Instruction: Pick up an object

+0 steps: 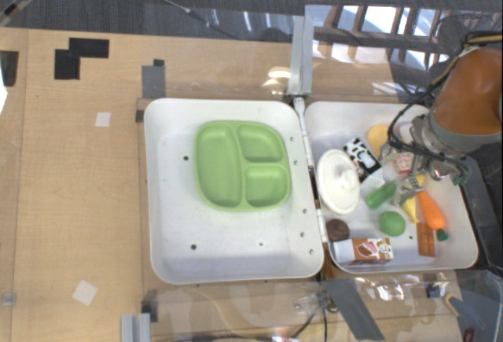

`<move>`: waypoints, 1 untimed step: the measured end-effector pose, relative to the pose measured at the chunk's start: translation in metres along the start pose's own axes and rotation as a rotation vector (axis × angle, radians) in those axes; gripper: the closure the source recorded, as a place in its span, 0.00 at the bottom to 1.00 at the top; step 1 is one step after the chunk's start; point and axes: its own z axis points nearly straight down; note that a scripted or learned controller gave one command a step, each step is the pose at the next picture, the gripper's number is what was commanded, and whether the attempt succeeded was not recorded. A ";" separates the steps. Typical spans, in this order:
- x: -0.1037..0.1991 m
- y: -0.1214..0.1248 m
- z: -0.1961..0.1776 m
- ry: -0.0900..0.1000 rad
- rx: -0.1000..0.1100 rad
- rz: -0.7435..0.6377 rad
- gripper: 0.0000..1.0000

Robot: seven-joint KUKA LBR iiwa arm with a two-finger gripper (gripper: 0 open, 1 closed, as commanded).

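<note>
Hand (415, 185): lowered into the right bin (470, 242) at its right side, under the grey wrist and orange band of the arm (470, 101); whether it is open or closed cannot be told, as the wrist hides most of it.

Items just beside the hand: 1 carrot (431, 211), 1 green oblong piece (380, 194), 1 small yellow piece (410, 210), 1 round green piece (392, 223).

Farther off in the same bin: 1 white lidded cup (339, 178), 1 black-and-white packet (361, 157), 1 yellow fruit (378, 135), 1 dark round piece (338, 229), 1 small carton (372, 250).

Left bin (173, 254): 1 green divided plate (241, 164).

Counter (71, 199): wood, carrying both bins.

Progress: nothing appears lifted; every item seems to rest on the bin floor. Grasp and lift remain.

Likely target: the carrot, lying flat, long axis running from upper left to lower right, green-tipped end toward the lower right.
</note>
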 end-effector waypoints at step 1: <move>-0.074 -0.016 0.003 0.010 -0.005 0.096 0.00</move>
